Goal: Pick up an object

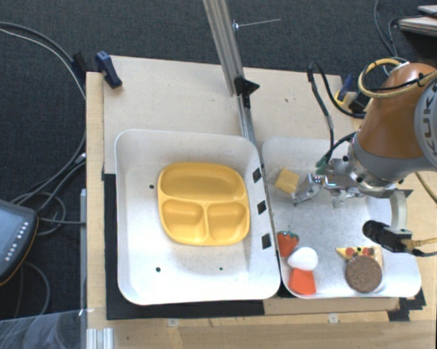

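Two white bins sit side by side on the tabletop [171,96], and I reach in from the right over the right bin [324,233]. My jaws [320,190] hang over the upper part of that bin; I cannot tell from this slant whether they are apart or together, and nothing shows between them. Just to their left lies a small tan block [287,182], near the bin's upper left corner and close to my fingertips, though I cannot say whether it touches them. Along the near edge of the same bin I see a red and orange piece with a green top [287,242], a white rounded thing [303,258] touching it, and an orange piece [303,281] just below that. Further right lies a brown round disc [363,273] with a small yellow slice dotted red [358,252] just above it. The left bin [130,202] holds a yellow divided tray [203,203], lying flat near its middle, well apart from me. A metal rail [227,47] runs down between the bins from the top
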